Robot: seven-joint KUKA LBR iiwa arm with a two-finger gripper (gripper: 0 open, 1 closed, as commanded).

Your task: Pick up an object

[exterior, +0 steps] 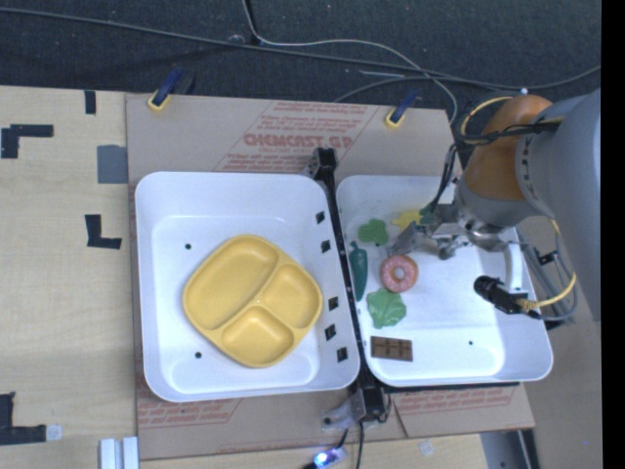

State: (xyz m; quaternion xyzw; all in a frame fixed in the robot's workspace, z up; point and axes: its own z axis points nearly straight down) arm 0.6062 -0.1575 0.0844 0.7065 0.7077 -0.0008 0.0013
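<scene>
The right bin (508, 345) holds several small toy foods. A pink frosted donut (399, 274) lies near its middle, with a light green leaf piece (386, 308) just below it. A dark green piece (372, 231) and a dark green pepper (358, 263) lie at the bin's left side. A yellow piece (405, 219) sits at the back, and a brown chocolate bar (393, 349) lies near the front wall. My gripper (418, 236) hangs low over the bin, just up and right of the donut and close to the yellow piece.
The left bin (156, 262) holds a yellow divided plate (253, 299). A black divider (337, 262) with clips runs between the bins. The grey arm with its orange band (503, 149) covers the right bin's back right corner. Cables trail across the dark floor behind.
</scene>
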